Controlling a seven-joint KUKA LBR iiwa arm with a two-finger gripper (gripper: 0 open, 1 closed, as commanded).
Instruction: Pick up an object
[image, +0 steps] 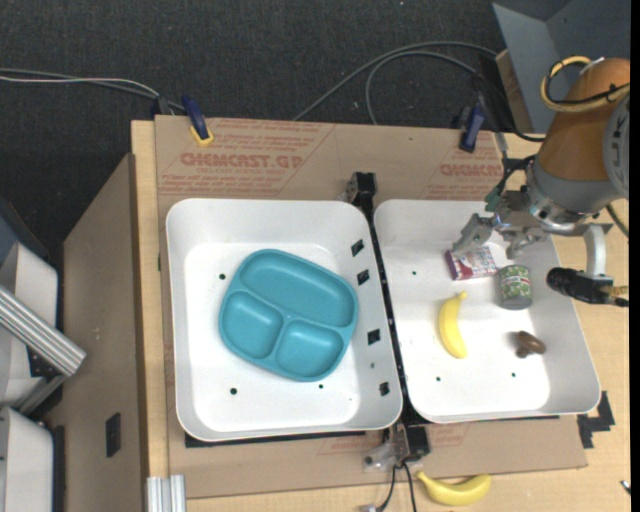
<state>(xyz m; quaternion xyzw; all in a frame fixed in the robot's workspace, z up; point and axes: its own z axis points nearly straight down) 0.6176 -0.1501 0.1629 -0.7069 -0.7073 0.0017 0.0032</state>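
Note:
My gripper (496, 238) hangs over the back of the right bin (560, 395), open, with its fingers (469, 236) spread and nothing between them. Just in front of it lies a small pink and white packet (472, 264). A small green-labelled can (516, 284) stands to the packet's right, close under the right finger. A yellow banana (453, 325) lies near the bin's middle, and a small brown lump (529, 345) sits toward the right wall.
The left bin (190, 370) holds a blue compartment plate (288, 313). A black divider with clips (375, 300) runs between the bins. A second banana (455, 488) lies outside on the bench's front edge. The arm (585, 120) and cables stand at the right.

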